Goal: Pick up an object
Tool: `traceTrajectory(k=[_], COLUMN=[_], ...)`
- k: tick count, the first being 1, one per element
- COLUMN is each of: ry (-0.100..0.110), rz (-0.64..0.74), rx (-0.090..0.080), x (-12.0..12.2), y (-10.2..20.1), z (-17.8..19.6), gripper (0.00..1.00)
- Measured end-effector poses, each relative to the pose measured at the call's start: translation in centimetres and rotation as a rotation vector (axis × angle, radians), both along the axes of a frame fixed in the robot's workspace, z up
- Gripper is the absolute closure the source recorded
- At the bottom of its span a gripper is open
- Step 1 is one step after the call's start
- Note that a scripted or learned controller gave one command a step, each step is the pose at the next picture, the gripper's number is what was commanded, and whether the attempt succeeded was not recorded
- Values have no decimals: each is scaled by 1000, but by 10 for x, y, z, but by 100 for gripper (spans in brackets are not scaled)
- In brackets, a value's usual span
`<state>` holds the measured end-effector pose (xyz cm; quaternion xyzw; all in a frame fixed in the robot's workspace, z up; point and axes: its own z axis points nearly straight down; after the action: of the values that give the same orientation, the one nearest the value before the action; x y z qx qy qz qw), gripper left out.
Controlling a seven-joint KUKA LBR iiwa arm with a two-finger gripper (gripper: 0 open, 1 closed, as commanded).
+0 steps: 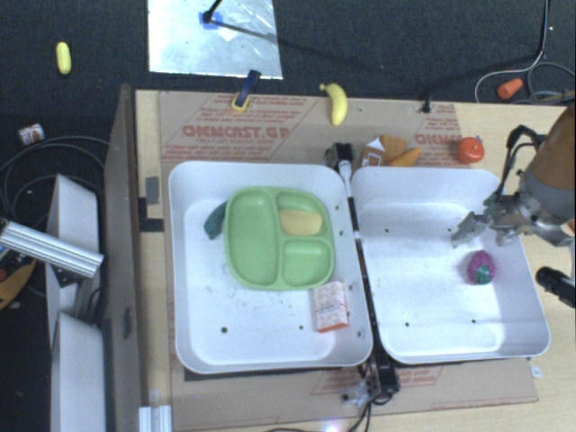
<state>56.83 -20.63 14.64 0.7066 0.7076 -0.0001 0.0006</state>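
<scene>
A small purple ball with a green patch (481, 267) lies in the right bin (414, 331), near its right wall. My gripper (486, 226) hangs just above and behind it, at the bin's far right, its grey fingers (467, 229) spread apart with nothing between them. The left bin (207, 331) holds a green divided plate (277, 238) with a yellow piece (301, 220) in its upper right compartment. A dark green object (215, 219) lies at the plate's left edge, and a small red and white packet (330, 306) lies just below the plate.
Behind the bins, on the cardboard, lie a yellow banana (337, 103), an orange wedge (401, 155), a red-orange tomato (470, 149) and a blue and yellow clamp (244, 92). A black clip (342, 156) sits where the bins meet.
</scene>
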Motion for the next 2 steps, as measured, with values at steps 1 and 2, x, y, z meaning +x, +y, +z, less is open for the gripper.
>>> traceTrajectory(k=[1,2], ry=[-3,2], rz=[3,-2], rx=[0,1], x=[8,-16], y=[0,0], z=[3,-65], gripper=[0,0])
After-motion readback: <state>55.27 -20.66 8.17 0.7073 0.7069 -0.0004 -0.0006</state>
